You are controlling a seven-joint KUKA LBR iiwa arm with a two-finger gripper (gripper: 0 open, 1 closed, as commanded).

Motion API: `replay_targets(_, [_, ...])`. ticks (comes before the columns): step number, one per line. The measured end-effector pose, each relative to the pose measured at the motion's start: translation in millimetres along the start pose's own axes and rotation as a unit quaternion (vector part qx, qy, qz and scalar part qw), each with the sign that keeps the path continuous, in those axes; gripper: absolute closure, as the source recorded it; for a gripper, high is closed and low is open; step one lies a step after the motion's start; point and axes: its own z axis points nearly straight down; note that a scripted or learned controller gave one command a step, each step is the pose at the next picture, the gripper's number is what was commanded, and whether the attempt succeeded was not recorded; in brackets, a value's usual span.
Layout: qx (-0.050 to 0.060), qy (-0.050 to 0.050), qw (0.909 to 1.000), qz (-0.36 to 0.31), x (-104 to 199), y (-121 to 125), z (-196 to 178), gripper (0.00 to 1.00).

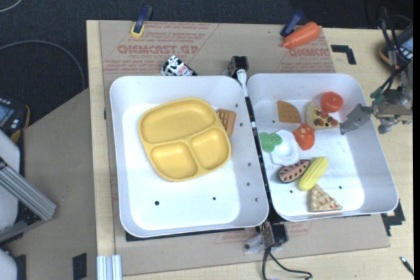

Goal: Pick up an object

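From my station I read the gripper (357,120) at the right rim of the right bin (374,170), coming in low from the right; only a grey, angular tip juts over the bin wall, and I cannot tell how it is set, since the rest of the wrist is a tangle of cable and bracket against the bench. Nothing sits in it that I can make out. The toy food is all in this bin, clustered in its left and middle parts. Nearest the tip, just to its left and a little higher in the view, is the red tomato (332,101), touching or overlapping the pizza slice (319,117) beneath it. Further left lies a small red piece (304,136), then a toast-like wedge (288,112) and a green leafy piece (270,140) by the bin's left wall. Toward the near edge, the yellow corn cob (313,172) lies with its long axis on a diagonal, upper right to lower left, beside a grilled sausage (293,171). My judgement: the tomato is the natural target, a short shift left from the tip; round, so approach angle matters little. The corn would need the wrist turned across its long axis. The left bin holds the yellow divided plate (184,138), well apart from all this.
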Motion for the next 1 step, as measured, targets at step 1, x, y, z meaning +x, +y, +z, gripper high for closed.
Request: replay_targets(1, [-0.007,-0.002,1.0000,-0.002,0.4,2.8,-7.2,0.00])
